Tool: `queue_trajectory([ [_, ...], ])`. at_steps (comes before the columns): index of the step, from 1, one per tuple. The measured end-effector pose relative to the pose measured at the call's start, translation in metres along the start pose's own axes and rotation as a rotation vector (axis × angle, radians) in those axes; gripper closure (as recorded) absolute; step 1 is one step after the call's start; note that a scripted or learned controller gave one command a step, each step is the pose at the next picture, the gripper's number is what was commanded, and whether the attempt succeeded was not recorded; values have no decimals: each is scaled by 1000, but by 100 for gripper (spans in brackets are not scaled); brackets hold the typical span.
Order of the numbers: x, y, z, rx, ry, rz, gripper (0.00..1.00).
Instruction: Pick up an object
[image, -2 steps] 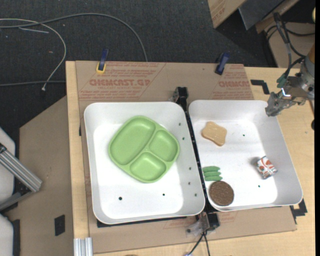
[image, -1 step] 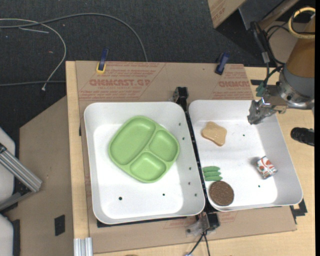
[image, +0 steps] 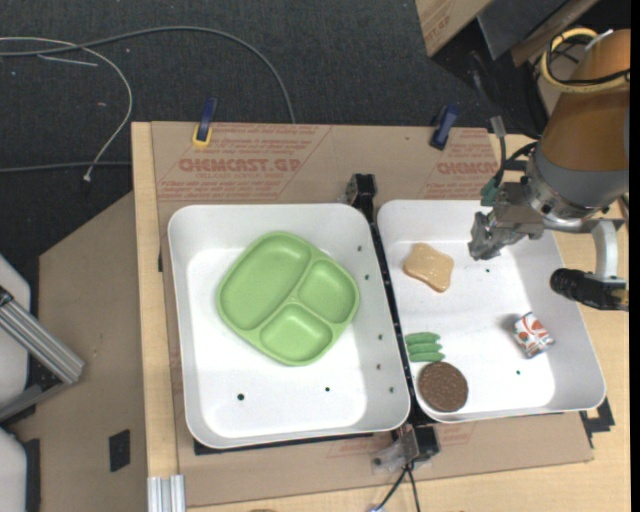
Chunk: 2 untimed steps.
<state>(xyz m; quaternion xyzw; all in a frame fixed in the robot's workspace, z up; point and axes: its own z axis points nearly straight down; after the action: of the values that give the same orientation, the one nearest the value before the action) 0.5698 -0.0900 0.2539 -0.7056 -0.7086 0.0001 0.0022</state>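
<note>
1. Cardboard sheet (image: 300, 150) under both bins, held by two blue clamps (image: 207, 118) at its far edge.
2. Grey cable (image: 110, 60) on the dark floor.
3. Cardboard box (image: 450, 22) at top right.

- i read this as a robotics lab, probably: my arm (image: 585, 120) works over two white bins (image: 200, 400) on a cardboard-topped bench (image: 290, 160)
- blue clamps (image: 206, 120) pin the cardboard
- loose cables (image: 120, 70) trail across dark carpet

Two white bins (image: 190, 330), one green plate (image: 288, 297), four small items (image: 428, 267).
</note>
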Motion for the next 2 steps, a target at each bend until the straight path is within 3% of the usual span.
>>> queue_trajectory([
  [2, 104, -35, 15, 1, 1, -2, 100],
])
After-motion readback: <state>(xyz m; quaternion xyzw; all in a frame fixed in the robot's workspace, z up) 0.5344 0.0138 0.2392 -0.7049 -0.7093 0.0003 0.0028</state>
